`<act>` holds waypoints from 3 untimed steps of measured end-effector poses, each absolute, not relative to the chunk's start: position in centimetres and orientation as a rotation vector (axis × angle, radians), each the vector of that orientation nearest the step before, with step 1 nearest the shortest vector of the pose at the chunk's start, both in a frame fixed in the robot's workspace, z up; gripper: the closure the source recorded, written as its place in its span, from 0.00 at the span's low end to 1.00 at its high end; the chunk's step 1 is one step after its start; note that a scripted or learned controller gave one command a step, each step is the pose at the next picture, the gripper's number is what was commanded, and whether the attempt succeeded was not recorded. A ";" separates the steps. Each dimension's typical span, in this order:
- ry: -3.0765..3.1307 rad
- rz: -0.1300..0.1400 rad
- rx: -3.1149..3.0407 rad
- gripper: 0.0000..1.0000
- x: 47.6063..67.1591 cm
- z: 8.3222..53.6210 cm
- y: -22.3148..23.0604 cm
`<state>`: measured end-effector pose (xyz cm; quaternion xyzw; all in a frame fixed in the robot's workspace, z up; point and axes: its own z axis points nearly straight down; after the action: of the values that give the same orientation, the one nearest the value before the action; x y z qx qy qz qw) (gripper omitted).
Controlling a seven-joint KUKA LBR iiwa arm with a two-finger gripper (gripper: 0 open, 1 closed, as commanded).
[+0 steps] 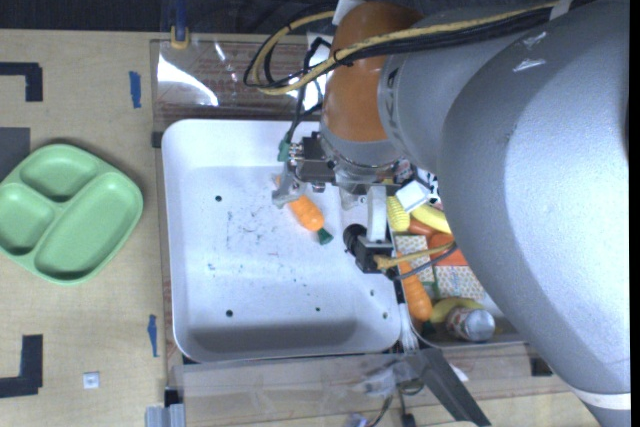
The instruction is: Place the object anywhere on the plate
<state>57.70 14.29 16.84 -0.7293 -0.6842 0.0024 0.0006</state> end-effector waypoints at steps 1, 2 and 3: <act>-2.154 0.013 -2.286 1.00 57.8 17.5 14.4; -2.283 0.006 -2.158 1.00 59.2 26.7 15.5; -2.281 0.010 -2.157 1.00 55.6 20.9 22.4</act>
<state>55.60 22.41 20.90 -0.6871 -0.7266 0.0031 0.0012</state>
